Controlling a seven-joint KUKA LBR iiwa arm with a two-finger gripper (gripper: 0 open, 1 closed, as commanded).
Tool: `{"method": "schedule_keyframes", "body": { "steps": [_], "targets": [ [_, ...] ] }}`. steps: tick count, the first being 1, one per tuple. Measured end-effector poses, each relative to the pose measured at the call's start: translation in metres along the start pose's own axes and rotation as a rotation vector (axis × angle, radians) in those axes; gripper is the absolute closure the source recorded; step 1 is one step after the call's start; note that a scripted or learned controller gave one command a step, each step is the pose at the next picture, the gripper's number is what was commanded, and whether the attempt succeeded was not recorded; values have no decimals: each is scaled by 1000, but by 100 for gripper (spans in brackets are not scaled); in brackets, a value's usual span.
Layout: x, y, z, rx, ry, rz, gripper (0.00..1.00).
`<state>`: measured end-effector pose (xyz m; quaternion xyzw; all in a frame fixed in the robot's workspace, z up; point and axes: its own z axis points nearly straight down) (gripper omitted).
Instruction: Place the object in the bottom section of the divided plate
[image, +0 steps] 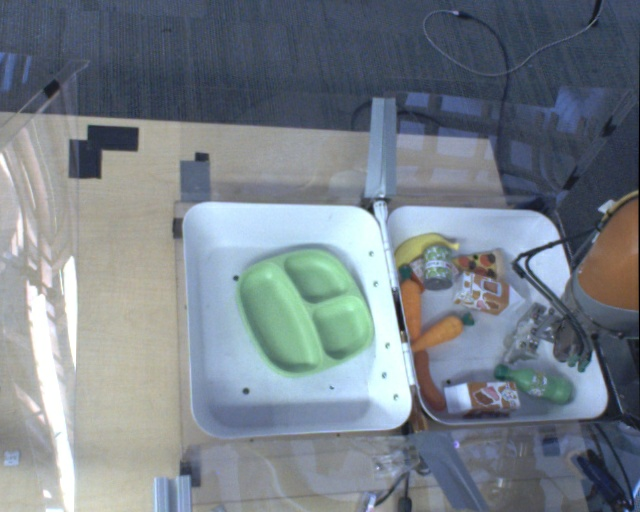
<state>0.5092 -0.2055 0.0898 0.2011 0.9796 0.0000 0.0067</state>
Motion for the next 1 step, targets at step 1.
{"method": "schedule_keyframes", "body": {
  "steps": [1],
  "targets": [
    [18, -8, -41, 1, 4, -86, 100]
  ]
}}
